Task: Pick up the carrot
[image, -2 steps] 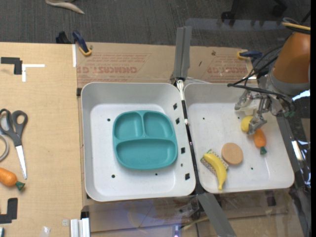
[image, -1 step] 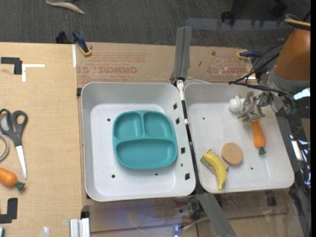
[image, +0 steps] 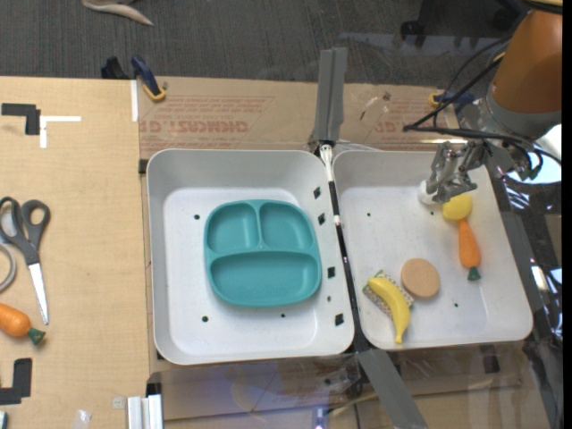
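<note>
The carrot [image: 468, 245] lies in the right bin [image: 429, 329], close to that bin's right wall, its orange body running far to near with the small green end pointing toward the near side. Its far end touches or nearly touches a yellow lemon [image: 457, 206]. The gripper [image: 444, 186] hangs just beyond the lemon, toward the far right corner of the bin, so the carrot sits just on the near side of it and slightly to the right, with the lemon between them. Nothing is seen between the metal fingers, and from this slanted view I cannot tell how wide they stand. The grey arm with its orange band [image: 534, 56] comes in from the far right, trailing dark cables.

Further to the near side in the same bin, a round tan cookie-like disc [image: 420, 278] rests left of the carrot's green tip, and a banana [image: 391, 304] lies just beside it on the left, apart from the carrot.

The left bin [image: 170, 266] holds a teal divided plate [image: 263, 252]. On the wooden table [image: 71, 195] to the left lie scissors [image: 27, 248] and, near the left edge, a second orange carrot-like toy [image: 16, 322], well apart from both bins.
</note>
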Controlling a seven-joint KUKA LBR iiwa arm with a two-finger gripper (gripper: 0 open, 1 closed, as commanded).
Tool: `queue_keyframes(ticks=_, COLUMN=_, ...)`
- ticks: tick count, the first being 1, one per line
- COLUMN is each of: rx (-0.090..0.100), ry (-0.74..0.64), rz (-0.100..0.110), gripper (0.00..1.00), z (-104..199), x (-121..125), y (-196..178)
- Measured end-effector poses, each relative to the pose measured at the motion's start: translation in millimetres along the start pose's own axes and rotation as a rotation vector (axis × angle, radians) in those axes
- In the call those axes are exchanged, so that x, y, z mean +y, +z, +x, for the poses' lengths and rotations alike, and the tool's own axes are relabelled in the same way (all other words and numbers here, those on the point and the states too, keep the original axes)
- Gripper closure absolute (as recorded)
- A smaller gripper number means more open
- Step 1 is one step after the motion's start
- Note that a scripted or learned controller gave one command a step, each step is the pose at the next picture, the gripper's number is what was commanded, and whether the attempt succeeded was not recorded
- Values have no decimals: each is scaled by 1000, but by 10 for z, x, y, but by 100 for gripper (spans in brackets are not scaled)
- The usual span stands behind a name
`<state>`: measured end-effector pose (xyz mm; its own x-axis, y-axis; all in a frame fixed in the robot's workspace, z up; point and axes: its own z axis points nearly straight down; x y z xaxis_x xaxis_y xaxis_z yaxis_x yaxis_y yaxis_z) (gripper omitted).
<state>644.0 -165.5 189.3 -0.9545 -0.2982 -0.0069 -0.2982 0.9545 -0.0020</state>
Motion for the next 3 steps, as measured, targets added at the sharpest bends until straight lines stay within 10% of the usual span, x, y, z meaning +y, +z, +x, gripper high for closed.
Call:
queue_keyframes(ticks=1, rx=1, ry=0, rz=0, gripper=0, z=2, x=0, y=3)
queue_keyframes(ticks=2, rx=3, ry=147, rz=-1, gripper=0, z=348, x=-362, y=961)
queue_keyframes(ticks=3, rx=-4, ry=144, rz=3, gripper=100, z=321, x=-361, y=842)
